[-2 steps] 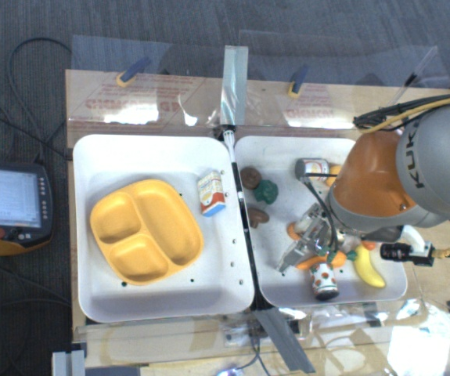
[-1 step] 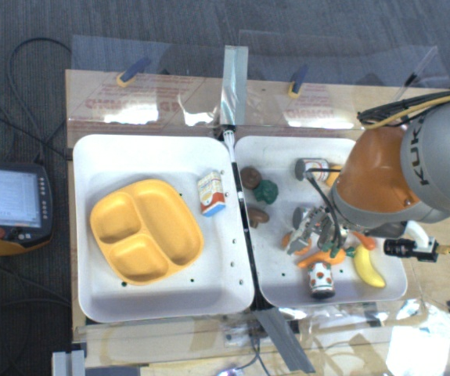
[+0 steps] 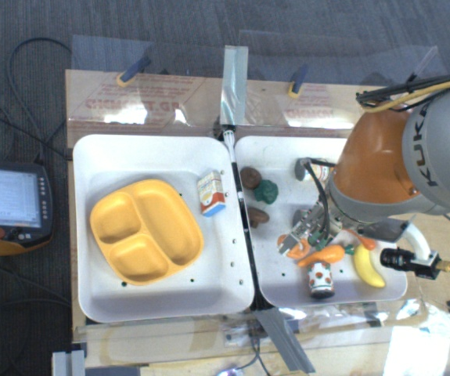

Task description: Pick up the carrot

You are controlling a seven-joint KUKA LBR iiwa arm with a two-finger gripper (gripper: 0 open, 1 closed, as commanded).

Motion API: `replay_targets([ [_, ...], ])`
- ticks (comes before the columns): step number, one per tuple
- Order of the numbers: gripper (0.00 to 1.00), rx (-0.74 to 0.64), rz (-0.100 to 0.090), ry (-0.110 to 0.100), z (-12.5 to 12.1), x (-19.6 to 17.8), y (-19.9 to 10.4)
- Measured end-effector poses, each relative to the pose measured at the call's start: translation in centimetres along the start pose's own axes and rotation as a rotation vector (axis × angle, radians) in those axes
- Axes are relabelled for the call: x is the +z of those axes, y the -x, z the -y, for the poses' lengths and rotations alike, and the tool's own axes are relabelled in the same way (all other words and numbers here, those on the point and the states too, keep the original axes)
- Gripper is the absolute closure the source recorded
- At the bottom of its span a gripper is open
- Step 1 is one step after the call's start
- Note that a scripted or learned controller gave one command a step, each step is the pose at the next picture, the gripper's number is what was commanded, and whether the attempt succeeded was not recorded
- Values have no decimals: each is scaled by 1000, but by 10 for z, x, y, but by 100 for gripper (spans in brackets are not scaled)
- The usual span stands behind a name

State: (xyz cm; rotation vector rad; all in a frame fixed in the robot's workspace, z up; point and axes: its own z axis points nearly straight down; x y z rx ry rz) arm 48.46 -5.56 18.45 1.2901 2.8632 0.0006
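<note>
carrot (image 3: 324, 255) in right bin (image 3: 275, 287), banana (image 3: 368, 267) beside

The arm (image 3: 397, 163) runs off the right edge; the end effector (image 3: 307, 237) partly covers the carrot (image 3: 322, 255).

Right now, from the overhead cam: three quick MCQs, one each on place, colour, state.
1. The carrot lies in:
A. the left bin
B. the right bin
C. the yellow tray

2. The divided tray is:
A. yellow
B. blue
C. red

3. The small carton is:
A. on the tray
B. outside both bins
C. on the left bin floor, beside the tray

Key: 1 B, the carrot sits in the right bin under the gripper; 2 A, plainly yellow; 3 C, it rests off the tray's upper right edge.
</note>
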Motion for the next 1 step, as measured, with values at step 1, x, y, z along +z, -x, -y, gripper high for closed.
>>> replay_targets([
  [1, 100, -46, 1, 1, -49, 0, -56],
])
